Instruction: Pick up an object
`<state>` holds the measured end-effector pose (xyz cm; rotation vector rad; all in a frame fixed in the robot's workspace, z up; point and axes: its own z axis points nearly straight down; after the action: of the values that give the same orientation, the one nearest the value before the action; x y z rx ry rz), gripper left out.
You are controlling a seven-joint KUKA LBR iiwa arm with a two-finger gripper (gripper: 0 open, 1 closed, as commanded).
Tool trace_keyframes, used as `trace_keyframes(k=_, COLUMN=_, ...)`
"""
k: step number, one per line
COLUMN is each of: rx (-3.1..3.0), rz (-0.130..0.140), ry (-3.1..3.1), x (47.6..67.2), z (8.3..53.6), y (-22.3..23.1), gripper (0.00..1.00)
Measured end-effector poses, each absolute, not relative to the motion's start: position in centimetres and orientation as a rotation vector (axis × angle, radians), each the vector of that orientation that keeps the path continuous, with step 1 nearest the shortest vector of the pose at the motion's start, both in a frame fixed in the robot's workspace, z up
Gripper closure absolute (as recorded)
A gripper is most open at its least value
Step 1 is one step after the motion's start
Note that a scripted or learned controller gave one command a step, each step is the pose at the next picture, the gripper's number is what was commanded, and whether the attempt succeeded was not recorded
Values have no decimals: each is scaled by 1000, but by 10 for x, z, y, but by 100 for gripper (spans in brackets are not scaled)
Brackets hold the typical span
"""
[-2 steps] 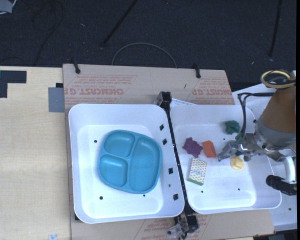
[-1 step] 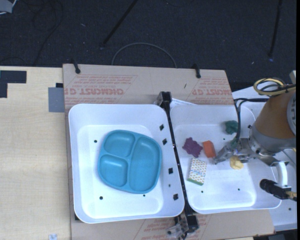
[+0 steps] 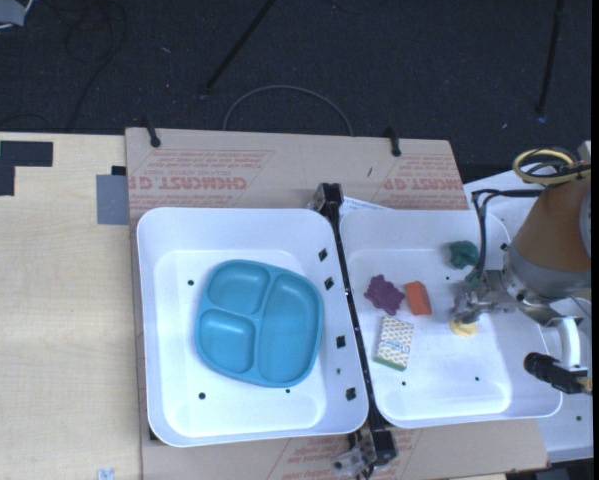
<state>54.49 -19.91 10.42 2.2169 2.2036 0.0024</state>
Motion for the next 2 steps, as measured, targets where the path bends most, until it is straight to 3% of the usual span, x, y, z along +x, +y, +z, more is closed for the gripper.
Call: trace_keyframes(k=2, rx=2218, rz=2, ry=2222, x=549, z=191, y=-196, gripper=100)
